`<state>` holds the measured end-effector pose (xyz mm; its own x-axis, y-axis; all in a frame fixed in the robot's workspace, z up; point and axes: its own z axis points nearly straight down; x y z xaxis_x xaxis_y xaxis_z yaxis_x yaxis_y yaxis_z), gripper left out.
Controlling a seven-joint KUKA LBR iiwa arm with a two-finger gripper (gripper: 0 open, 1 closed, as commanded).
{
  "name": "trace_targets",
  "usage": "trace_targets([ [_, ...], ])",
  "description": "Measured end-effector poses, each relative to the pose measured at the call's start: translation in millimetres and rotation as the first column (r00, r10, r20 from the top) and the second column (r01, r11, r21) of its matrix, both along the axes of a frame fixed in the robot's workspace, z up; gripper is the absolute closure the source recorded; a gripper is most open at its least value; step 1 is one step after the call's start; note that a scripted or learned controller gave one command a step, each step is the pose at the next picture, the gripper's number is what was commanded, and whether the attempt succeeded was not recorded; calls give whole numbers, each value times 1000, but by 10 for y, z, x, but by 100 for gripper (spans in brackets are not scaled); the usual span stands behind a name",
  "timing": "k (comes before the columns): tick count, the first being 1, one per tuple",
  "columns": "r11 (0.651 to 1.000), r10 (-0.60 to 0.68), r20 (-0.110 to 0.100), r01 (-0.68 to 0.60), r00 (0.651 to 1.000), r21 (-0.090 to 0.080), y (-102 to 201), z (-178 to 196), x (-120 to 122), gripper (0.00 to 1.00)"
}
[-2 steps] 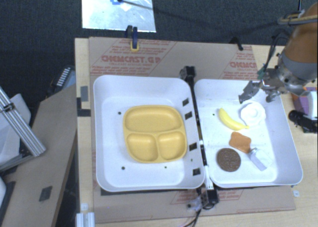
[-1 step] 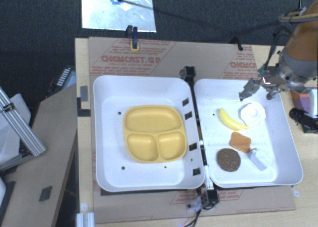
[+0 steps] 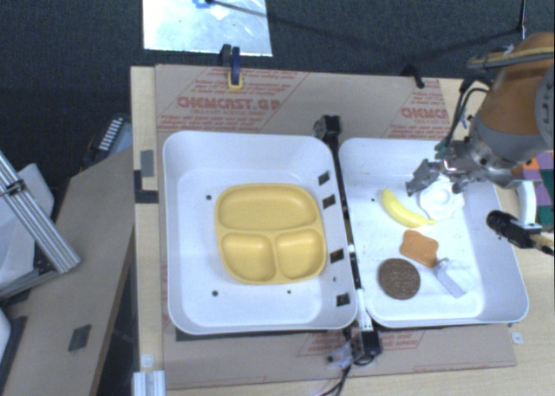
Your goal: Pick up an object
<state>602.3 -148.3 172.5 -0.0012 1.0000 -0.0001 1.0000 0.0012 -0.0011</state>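
Camera view looked down at a slant on a bench with two shallow white bins side by side, and we describe it from left to right. The left bin [image 3: 182, 212] held a yellow divided tray [image 3: 264, 231] with three compartments. The right bin [image 3: 499, 299] held the loose things: a yellow banana [image 3: 402, 210], an orange sponge-like block [image 3: 420, 248], a brown round disc [image 3: 399, 279], a small pale grey block [image 3: 451, 280], and a white round piece [image 3: 440, 199] partly under the arm. The arm entered from the right, grey with its orange band [image 3: 512, 100] above the wrist, and the gripper [image 3: 430, 178] hung over the far part of the right bin. We could make out dark fingers pointing down toward the bin floor, but we could not tell whether they were spread or pressed together, and we saw nothing between them. The nearest candidate, we judged, was the banana: it lay just beside the gripper, toward the near edge of the bin and slightly left. Its long axis ran on a diagonal, from upper left to lower right in the view. A grasp, we judged, would need a short shift toward it, with the fingers closing across that axis rather than along it.
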Motion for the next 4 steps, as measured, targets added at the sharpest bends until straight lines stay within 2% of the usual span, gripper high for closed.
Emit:
trace_targets([
  [1, 1000, 0, 1, 0, 1000, 0, 55, -536, -79, 0],
  [2, 1000, 0, 1, 0, 1000, 0, 59, -892, -74, 0],
  [3, 1000, -1, 4, 1, 1000, -1, 54, -771, -65, 100],
  [4, 1000, -2, 7, 2, 1000, -2, -8, -158, -100, 100],
])
